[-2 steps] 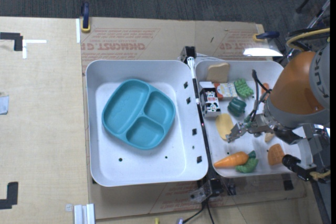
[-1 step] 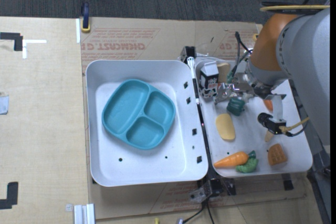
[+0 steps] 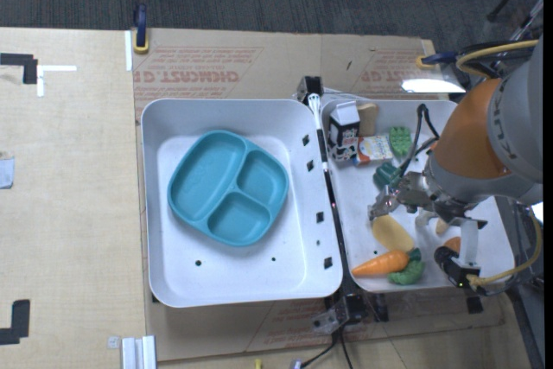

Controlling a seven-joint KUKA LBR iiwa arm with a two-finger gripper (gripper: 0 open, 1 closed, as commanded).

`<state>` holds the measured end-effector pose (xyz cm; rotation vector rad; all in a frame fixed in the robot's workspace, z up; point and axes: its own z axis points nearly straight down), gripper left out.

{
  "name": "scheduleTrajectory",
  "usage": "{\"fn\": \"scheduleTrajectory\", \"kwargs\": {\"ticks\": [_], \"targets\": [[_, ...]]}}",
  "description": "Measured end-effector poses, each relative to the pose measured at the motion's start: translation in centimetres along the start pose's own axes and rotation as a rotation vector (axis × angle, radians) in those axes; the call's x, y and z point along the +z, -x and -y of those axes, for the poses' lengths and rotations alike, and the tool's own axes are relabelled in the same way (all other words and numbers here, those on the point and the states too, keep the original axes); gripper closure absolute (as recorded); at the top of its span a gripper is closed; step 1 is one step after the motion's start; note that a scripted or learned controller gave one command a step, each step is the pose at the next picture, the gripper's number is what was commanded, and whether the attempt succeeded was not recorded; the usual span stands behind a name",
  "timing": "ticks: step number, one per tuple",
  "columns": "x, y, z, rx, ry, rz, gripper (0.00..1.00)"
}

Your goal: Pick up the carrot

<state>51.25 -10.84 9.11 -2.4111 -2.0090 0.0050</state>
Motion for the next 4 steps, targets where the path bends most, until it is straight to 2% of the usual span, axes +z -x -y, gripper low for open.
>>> {"fn": "scheduleTrajectory", "kwargs": {"ticks": [1, 2, 3, 4], "targets": [[0.0, -0.5, 3.7, 0.018, 0.001, -0.001, 0.00], [0.0, 0.6, 3.5, 0.044, 0.003, -0.001, 0.00], [-0.9, 0.6, 3.3, 0.044, 0.003, 0.000, 1.00], [-0.9, 0.6, 3.3, 0.045, 0.003, 0.000, 0.00]]}}
